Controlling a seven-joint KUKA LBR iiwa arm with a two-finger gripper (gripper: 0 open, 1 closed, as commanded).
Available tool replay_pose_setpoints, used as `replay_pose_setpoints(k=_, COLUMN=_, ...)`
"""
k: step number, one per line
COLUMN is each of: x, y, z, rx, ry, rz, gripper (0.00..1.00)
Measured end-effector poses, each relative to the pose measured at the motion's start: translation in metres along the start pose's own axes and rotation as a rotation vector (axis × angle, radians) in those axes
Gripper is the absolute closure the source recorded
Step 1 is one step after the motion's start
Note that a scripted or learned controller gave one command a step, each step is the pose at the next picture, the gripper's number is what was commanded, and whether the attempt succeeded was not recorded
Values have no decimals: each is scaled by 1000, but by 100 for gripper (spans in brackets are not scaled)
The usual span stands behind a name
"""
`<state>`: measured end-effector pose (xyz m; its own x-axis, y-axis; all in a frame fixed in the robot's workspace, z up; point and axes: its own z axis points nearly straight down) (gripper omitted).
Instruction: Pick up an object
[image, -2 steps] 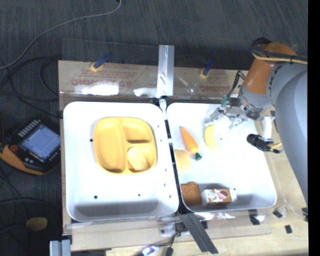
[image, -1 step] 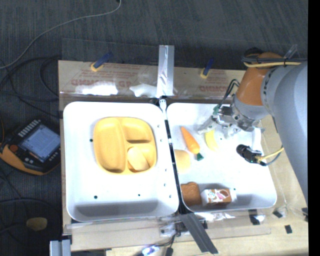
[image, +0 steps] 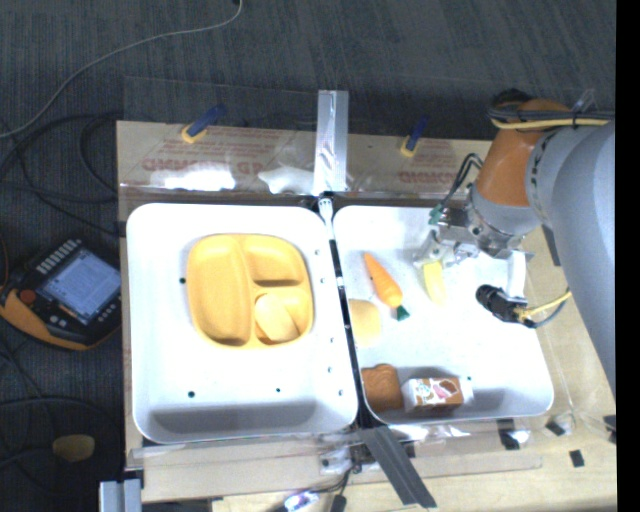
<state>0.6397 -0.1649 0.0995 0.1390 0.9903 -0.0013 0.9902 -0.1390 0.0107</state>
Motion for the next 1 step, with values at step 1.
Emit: replay_pose_setpoints(k=1, x=48, y=-12, z=-119, rx=11, ry=1, rz=-43, gripper=100)
